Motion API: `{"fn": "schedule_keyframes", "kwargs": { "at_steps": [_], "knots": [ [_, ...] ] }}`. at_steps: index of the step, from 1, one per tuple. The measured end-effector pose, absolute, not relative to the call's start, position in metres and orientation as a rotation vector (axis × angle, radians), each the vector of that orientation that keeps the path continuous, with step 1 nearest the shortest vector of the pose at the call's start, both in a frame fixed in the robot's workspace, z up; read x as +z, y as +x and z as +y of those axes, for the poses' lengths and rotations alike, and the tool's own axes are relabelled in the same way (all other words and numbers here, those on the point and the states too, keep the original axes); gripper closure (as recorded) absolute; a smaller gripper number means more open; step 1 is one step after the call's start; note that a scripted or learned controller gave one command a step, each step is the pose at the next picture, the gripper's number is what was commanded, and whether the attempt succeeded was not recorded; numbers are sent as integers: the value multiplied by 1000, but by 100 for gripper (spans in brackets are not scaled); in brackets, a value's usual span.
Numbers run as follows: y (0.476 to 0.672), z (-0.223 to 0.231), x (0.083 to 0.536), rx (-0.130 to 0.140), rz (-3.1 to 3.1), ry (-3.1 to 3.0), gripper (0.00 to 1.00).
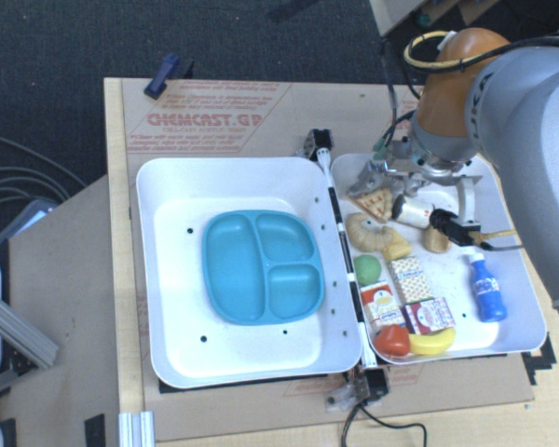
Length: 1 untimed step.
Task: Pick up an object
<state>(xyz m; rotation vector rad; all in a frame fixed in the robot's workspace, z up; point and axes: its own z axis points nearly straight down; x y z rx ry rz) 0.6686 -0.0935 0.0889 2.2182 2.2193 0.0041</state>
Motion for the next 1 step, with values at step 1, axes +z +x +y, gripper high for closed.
{"fn": "schedule_keyframes", "kwargs": {
  "at_steps": [1],
  "knots": [
    [668,-93,89,3,2218,2219,0]
  ]
}}
